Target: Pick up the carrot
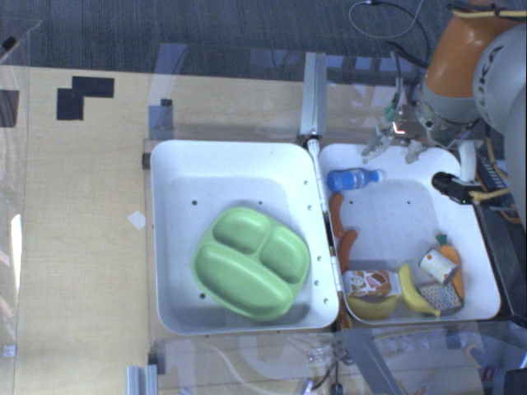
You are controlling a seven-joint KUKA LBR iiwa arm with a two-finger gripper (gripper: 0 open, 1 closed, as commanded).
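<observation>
Step in hand: the approach, as I judge it; the carrot is not yet grasped and nothing sits between the fingers.
Tool: the tool [394, 141] hangs over the far edge of the right bin [486, 257], near its back rim, its fingers spread apart and holding nothing.
Arm: grey with the orange band, reaching in from the right above the right bin's far corner.
Carrot: the carrot [452, 263] lies in the near right part of the right bin, orange with a small green top, touching a white cup-like item [436, 263] and just beside a banana [416, 291].
Other contents: a blue bottle [354, 178] at the far left of the right bin, just beside the tool; two reddish sausages [340, 230] along the left wall; a small printed packet [369, 283] near the front.
Left bin: the left bin [177, 188] holds a green divided plate [251, 261].
Next move: it calls for travel across the bin toward the near right corner, well apart from where the tool is, then a descent with fingers lined across the carrot's narrow body.
Risk: neighbours crowd the carrot, so a finger may catch the cup or banana.
</observation>
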